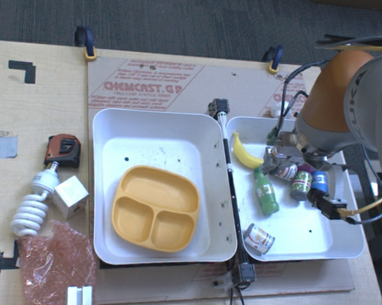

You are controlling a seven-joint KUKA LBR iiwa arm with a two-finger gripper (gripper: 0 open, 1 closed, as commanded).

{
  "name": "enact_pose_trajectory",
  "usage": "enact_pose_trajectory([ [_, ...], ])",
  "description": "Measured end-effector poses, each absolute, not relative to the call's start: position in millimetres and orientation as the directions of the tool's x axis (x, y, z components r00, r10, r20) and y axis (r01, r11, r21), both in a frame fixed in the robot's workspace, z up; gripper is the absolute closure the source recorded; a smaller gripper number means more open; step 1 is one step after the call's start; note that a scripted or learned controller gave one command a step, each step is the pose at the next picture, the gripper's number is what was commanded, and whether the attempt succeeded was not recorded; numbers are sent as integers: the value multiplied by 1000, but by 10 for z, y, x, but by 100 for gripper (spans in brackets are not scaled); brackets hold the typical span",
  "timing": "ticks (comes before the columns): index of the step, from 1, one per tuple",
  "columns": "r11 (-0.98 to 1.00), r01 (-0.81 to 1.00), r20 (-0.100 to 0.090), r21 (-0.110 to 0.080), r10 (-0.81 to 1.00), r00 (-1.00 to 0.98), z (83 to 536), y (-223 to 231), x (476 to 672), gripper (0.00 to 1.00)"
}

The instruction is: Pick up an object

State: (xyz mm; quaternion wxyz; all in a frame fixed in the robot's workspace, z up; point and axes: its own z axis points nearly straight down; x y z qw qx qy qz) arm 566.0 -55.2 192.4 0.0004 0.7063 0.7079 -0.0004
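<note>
The right bin (340, 245) holds a yellow banana (245, 156), a green bottle (265, 193) lying on its side, a small can (259, 237) near the front edge, and a cluster of small cans (301, 183) with a blue one (319, 182) at its right. My gripper (276, 161) is low in this bin, just right of the banana and above the bottle's neck, against the left side of the can cluster. The arm's orange band (330, 93) rises behind it and hides the bin's far right corner.
The left bin (105, 175) holds a yellow divided plate (155, 208). On the bench to the left lie a tape measure (63, 150), a spiral light bulb (34, 203), a white cube (71, 193) and pink bubble wrap (54, 263). A cable (368, 208) loops off the wrist.
</note>
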Motion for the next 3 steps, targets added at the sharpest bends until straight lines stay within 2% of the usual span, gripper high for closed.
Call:
enact_pose_trajectory([
  [1, 2, 1000, -1, 0, 1000, -2, 1924, -552, 5660, 0],
  [2, 1, 1000, -1, -1, 1000, -1, 986, -997, 5927, 0],
  [3, 4, 1000, -2, -1, 1000, -4, 1083, -997, 5930, 100],
])
